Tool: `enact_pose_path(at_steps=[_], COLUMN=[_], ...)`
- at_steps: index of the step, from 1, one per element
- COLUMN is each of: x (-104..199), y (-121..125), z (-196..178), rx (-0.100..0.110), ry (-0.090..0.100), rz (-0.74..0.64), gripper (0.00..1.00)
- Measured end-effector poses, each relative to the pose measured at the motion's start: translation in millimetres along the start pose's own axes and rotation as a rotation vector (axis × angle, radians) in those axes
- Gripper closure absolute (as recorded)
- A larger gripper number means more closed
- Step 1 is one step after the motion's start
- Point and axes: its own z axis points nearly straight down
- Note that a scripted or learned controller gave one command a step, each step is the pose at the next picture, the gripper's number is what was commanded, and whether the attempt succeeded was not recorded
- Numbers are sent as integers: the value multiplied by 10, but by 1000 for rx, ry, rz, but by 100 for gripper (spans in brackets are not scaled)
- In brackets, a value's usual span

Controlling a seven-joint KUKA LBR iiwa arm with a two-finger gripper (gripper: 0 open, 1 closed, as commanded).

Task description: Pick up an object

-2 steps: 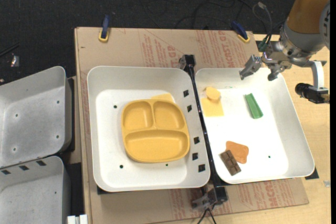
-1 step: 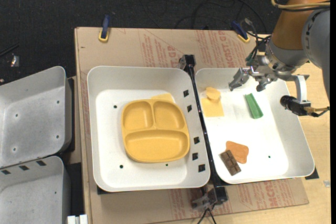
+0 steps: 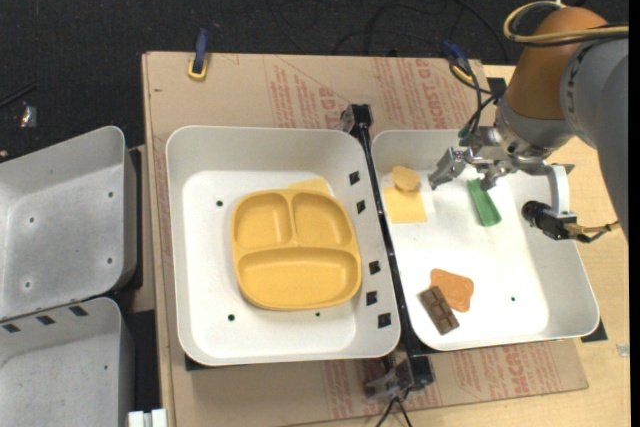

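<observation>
- Starting at the left, the left bin (image 3: 190, 245) holds just a yellow divided tray (image 3: 296, 249), lying flat near its middle with a pale yellow sheet (image 3: 312, 186) poking out from under its far edge. It looks parked there as a place to receive things, not as something to grab.
- Down the middle, a black divider strip (image 3: 378, 235) marks where the two bins meet.
- In the right bin (image 3: 570, 305) sit the loose pieces, well spread so each can be reached on its own: a pale yellow slice (image 3: 405, 205) with a small tan round piece (image 3: 405, 179) touching its far edge, and nearer the front an orange piece (image 3: 455, 286) touching a dark brown bar (image 3: 437, 307).
- Further right, a green stick (image 3: 485, 203) lies on the bin floor, just below the gripper (image 3: 472, 165). From where I stand this looks like the likeliest thing to be picked.
- The gripper hangs over the far part of the right bin, its prongs spread apart and grasping nothing; the green stick is not between them.
- The arm (image 3: 560, 80) comes in from the right, bent down at the wrist, presumably to come at the piece from above.
</observation>
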Motion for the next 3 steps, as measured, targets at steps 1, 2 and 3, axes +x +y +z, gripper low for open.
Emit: enact_pose_path(at_steps=[1,2,3], x=[6,0,-8], y=[6,23,116], z=[287,153,-463], rx=[-4,-10,-12], ry=[-1,-4,-2], rz=[-1,-1,-3], gripper=[0,100,100])
